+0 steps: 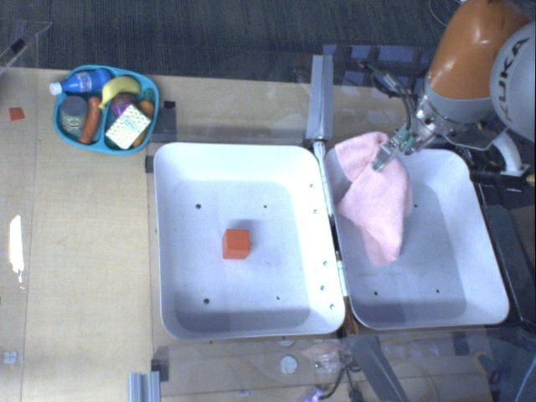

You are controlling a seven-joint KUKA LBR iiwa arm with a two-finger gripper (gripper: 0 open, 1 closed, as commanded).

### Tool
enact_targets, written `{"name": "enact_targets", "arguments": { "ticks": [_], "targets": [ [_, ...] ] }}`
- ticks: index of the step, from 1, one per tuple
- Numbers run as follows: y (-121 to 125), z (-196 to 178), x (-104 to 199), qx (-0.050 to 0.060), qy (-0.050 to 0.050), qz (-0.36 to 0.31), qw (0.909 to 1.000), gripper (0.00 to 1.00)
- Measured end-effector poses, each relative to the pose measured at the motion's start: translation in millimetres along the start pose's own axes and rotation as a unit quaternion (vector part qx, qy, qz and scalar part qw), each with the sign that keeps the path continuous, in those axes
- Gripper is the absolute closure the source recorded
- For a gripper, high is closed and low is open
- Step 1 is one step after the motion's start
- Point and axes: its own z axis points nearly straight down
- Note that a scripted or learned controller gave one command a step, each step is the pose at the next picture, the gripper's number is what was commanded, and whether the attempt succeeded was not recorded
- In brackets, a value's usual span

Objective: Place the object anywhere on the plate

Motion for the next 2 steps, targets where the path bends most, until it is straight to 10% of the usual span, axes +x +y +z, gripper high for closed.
{"name": "enact_targets", "arguments": {
  "ticks": [1,2],
  "targets": [
    [3,-14,-2,0.0,0.0,-0.001,1.0,1.0],
    [37,-7,46,0.0,0.001,-0.201,0.9795,1.0]
  ]
}}
